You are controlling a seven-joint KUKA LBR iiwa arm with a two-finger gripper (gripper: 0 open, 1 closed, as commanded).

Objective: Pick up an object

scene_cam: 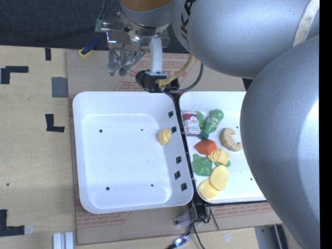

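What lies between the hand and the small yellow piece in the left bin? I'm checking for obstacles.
In the camera view, between the hand and the yellow piece lie brown cardboard, the left bin's rim and bare white floor.

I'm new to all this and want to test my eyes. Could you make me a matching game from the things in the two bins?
Things:
1. small yellow lump
2. green bottle
3. orange piece
4. tan ring-shaped piece

Places:
A. right bin, nearest the big grey arm
B. left bin, near its right wall
C. right bin, at the top of the pile
D. right bin, middle of the pile

Pairs: 1-B, 2-C, 3-D, 4-A
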